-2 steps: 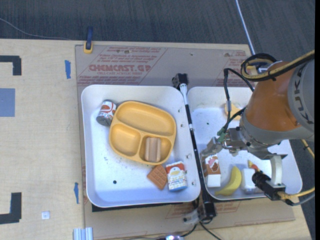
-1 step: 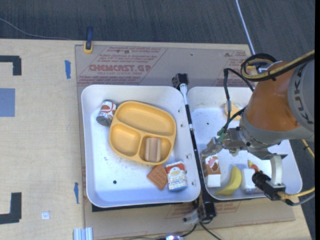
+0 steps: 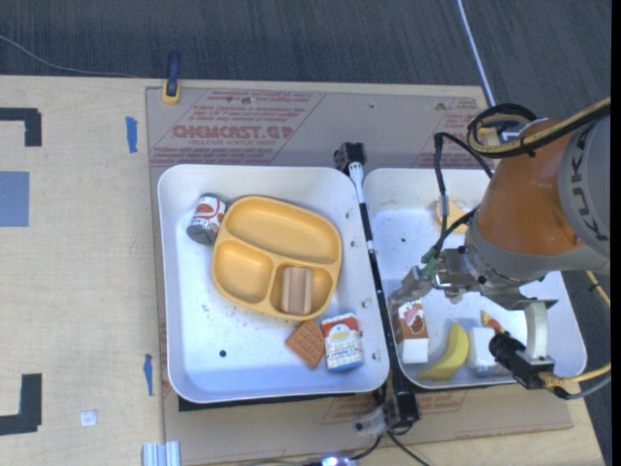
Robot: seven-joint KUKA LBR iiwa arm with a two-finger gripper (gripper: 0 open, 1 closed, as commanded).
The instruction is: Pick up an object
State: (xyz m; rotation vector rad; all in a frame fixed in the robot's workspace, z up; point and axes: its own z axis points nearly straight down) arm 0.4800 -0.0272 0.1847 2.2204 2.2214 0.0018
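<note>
Broad orange band (image 3: 524, 202) around the arm (image 3: 572, 197), rounded and glossy, over a grey collar just above the jaws. Grey casing farther up, with part of a black letter at the frame edge. Black cables (image 3: 456, 153) looped off the band's top, one yellow strand among them. Metal gripper (image 3: 427, 278) head, dull silver, with small dark fittings. White bracket and black block behind the jaws.

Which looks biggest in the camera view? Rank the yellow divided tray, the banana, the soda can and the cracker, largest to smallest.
1. yellow divided tray
2. banana
3. soda can and cracker: they look about alike, so unranked.
</note>
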